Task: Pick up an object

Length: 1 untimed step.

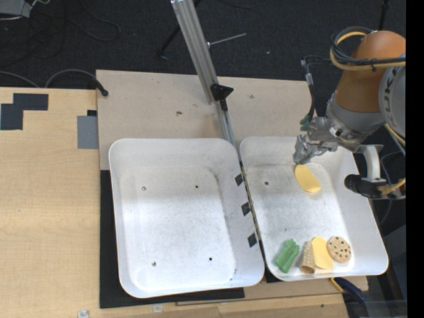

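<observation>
In the right bin (278, 204) a pale yellow oval piece (307, 179) lies near the far middle. My gripper (304, 154) hangs just above and behind its far end, pointing down; nothing shows between its fingers. At the bin's near right corner sit a green ridged piece (287, 255), an ice cream cone (308, 260), a yellow wedge (322, 253) and a chocolate-chip cookie (338, 249), packed close together.
The left bin (175, 217) stands beside the right one, with black clips (244, 207) along the shared edge. A slanted aluminium post (202, 61) rises behind the bins. Wooden bench surface extends to the left.
</observation>
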### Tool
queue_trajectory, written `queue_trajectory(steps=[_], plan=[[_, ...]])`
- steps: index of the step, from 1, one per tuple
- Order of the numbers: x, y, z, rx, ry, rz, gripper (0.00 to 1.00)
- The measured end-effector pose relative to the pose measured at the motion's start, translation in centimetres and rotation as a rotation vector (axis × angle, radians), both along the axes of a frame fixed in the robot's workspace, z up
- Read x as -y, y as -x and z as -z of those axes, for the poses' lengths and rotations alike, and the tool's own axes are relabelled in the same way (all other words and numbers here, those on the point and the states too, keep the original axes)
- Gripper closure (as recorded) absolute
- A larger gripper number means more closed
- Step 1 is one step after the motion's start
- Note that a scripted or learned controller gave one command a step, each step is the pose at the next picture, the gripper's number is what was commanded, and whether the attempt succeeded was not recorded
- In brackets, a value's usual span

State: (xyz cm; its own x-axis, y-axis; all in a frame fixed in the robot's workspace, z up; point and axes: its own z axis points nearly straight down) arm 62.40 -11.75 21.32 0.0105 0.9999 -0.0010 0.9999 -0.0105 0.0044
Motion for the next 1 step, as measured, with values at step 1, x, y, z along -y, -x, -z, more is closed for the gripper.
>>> queue_trajectory(steps=[1], plan=[[0.15, -0.03, -2.76, -0.003, -0.001, -0.005, 1.00]])
